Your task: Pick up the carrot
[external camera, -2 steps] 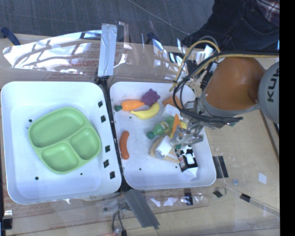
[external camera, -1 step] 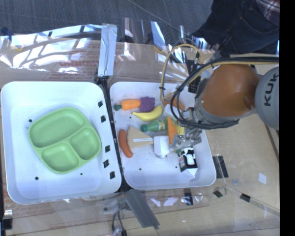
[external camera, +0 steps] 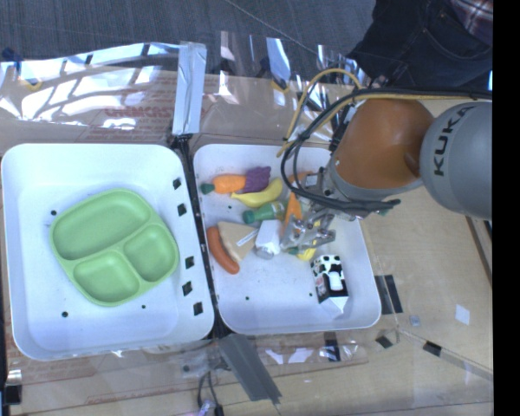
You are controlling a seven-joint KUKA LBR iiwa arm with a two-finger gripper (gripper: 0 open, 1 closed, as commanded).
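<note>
The bench (external camera: 433, 319) carries two shallow white bins side by side. The left bin (external camera: 26, 258) holds a green plate (external camera: 113, 245) with three compartments; the plate lies a little tilted in the middle of this bin. The right bin (external camera: 269, 306) holds a group of small toy foods in its upper half.

The arm (external camera: 399, 150) comes in from the right, grey with a wide orange band, and it bends down over the right bin. The gripper (external camera: 305, 232) is low among the toys, near the centre of the bin. Its metal parts mix with the things under it, so I cannot tell if it is open or closed, and I cannot see any thing clearly held by it.

In the right bin, a sausage (external camera: 223, 250) in orange-red lies at the left side, slanted, touching a pale wedge of cheese (external camera: 237, 240). A yellow banana (external camera: 258, 196) lies near the top, with a purple bunch of grapes (external camera: 257, 178) just above it. The carrot (external camera: 228, 183) is at the upper left of the right bin, lying almost level, just left of the grapes and well apart from the gripper. A small black and white carton (external camera: 330, 277) lies at the lower right of the bin, just below the gripper.
</note>
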